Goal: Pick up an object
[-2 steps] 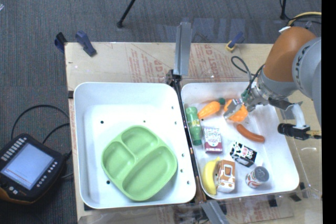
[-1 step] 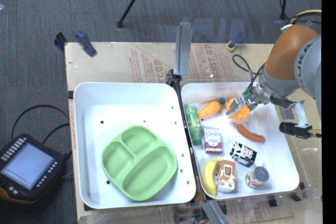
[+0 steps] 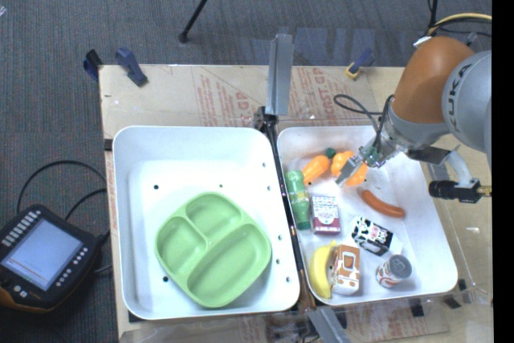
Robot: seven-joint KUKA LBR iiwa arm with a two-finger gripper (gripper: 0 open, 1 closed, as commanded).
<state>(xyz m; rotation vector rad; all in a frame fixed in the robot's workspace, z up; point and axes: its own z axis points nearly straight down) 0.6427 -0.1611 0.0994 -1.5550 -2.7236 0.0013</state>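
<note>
My gripper (image 3: 356, 171) hangs low over the back of the right bin (image 3: 430, 233), right by two orange carrot-like pieces. One carrot (image 3: 316, 166) lies to its left; the other (image 3: 346, 162) sits directly at the gripper's tip, partly hidden by it. Whether that piece is touched or held cannot be made out. Just right of the gripper and a little nearer lies a red-brown sausage (image 3: 382, 204).
The right bin also holds a green bottle (image 3: 299, 198), a dark red carton (image 3: 325, 214), a black-and-white carton (image 3: 372, 236), a banana (image 3: 320, 270), an orange-white box (image 3: 347, 267) and a can (image 3: 393, 271). A green divided plate (image 3: 213, 249) lies in the left bin (image 3: 136, 173).
</note>
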